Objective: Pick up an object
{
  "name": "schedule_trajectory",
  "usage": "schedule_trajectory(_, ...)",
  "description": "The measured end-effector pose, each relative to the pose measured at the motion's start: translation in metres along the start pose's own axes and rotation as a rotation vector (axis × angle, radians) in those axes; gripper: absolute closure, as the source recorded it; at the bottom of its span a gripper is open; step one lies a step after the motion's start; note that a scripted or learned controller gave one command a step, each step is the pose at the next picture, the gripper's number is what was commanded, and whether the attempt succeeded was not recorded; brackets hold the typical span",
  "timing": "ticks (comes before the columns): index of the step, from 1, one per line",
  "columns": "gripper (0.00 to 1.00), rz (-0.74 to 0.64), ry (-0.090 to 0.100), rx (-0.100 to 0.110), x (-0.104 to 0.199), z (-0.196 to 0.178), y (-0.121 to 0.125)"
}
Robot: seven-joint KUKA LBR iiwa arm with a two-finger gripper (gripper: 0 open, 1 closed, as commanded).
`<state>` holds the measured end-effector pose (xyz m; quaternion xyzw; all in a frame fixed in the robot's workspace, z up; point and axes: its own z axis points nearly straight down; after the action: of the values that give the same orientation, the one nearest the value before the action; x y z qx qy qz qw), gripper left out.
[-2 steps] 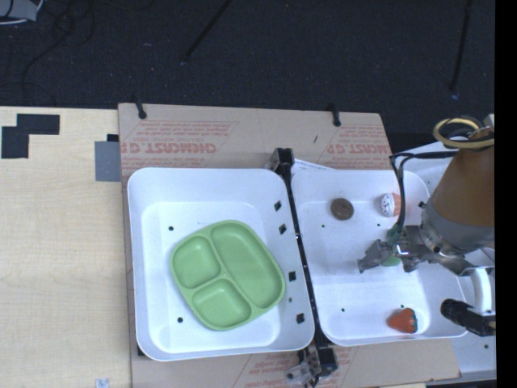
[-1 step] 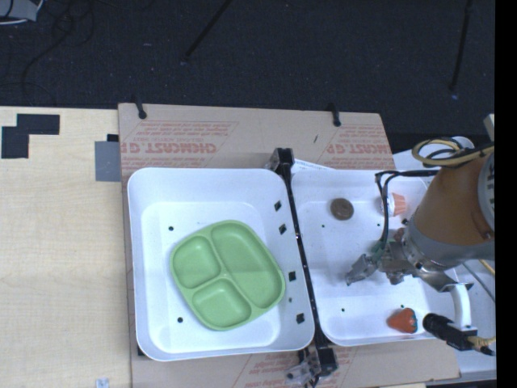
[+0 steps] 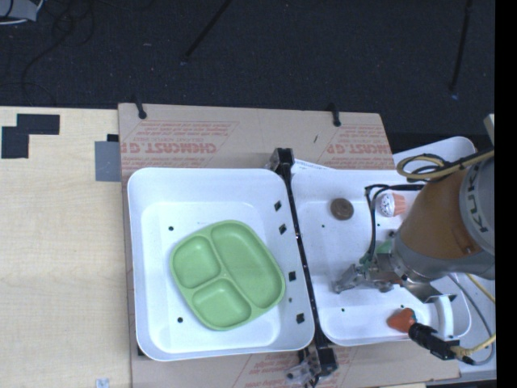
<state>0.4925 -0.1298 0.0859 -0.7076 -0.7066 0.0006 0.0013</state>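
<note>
We hover our gripper (image 3: pixel 349 280) low in the right bin (image 3: pixel 339 330), fingers apart on nothing, so we judge the reach unfinished and must next go toward the brown disc (image 3: pixel 342 208) at twelve o'clock.

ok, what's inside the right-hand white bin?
The right-hand white bin holds a small round brown disc, an orange object near its front edge, and the gripper. The grey arm covers the bin's right part.

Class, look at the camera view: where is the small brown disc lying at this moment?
The brown disc lies in the right bin, near its far edge, beyond the gripper and apart from it.
</note>
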Motion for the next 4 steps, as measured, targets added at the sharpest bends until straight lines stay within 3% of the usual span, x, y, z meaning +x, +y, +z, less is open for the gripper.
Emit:
schedule_trajectory(1, 1.0, 0.006, 0.0, -0.001, -0.001, -0.012, 0.001)
schedule_trajectory(4, 1.0, -0.002, -0.001, -0.004, -0.007, -0.147, -0.01)
